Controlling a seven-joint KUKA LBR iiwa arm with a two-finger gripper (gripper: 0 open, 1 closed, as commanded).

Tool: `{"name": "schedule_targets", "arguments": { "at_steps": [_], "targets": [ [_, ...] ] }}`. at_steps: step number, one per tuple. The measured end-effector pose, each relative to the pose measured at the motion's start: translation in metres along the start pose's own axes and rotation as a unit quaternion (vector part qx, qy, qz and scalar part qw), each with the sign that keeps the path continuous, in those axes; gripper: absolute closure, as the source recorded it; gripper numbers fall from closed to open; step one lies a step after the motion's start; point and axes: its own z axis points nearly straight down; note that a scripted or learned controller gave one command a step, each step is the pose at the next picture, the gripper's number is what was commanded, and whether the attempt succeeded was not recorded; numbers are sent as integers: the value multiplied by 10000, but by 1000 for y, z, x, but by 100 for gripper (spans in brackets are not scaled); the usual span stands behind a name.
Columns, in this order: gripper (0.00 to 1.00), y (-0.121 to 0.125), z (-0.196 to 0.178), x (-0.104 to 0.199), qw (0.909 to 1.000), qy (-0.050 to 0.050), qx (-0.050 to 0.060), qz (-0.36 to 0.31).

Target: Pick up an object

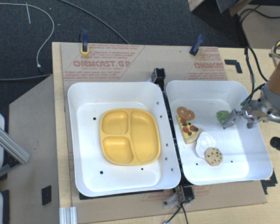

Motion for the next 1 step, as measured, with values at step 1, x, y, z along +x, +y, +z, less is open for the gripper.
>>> {"name": "schedule_targets", "arguments": {
  "at_steps": [1],
  "targets": [
    [0, 3, 62, 3, 10000, -3, -7, 1]
  ]
}}
